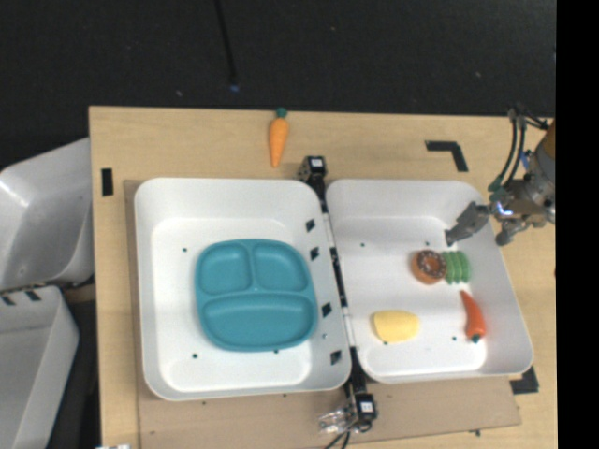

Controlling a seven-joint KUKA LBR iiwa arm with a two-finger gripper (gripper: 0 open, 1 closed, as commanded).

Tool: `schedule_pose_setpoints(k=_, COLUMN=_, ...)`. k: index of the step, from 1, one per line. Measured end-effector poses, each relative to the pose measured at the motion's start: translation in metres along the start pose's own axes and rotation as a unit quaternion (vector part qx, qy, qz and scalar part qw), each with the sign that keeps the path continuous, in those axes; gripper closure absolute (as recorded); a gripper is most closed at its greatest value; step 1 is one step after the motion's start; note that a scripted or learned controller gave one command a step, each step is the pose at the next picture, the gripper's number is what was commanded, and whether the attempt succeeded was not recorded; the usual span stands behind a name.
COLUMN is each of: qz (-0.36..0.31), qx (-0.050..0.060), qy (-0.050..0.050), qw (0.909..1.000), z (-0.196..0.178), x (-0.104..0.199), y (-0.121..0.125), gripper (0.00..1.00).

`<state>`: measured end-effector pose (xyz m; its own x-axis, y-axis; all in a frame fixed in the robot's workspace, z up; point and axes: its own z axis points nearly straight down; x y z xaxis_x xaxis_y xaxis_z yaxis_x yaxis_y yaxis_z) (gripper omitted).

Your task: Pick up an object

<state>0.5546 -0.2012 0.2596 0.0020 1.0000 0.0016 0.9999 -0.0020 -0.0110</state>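
From above, the counter point(393, 134) carries two white bins. The tool point(487, 223) hovers over the right bin point(393, 204), its two fingers spread apart and empty. Just below it lie a brown doughnut point(430, 266) touching a green ridged piece point(458, 267), a yellow lump point(396, 325) and one carrot point(474, 315). These look light, rigid, smooth; the doughnut's sides seem graspable. The left bin point(159, 213) has one blue divided plate point(254, 294). A second carrot point(278, 137) lies on the counter.

Even overhead light, bright white bins point(234, 195) slightly washed out, soft faint shadows along the bin walls, surroundings beyond the bench point(187, 134) nearly black, overall soft focus, coarse low resolution, the tool point(489, 223) slightly blurred
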Motion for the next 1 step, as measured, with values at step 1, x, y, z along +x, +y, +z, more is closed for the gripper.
schedule_pose_setpoints(k=1, qz=-0.002, qx=-0.006, qy=-0.001, qw=1.0000, z=-0.0068, x=0.0005, y=0.0022, gripper=0.00)
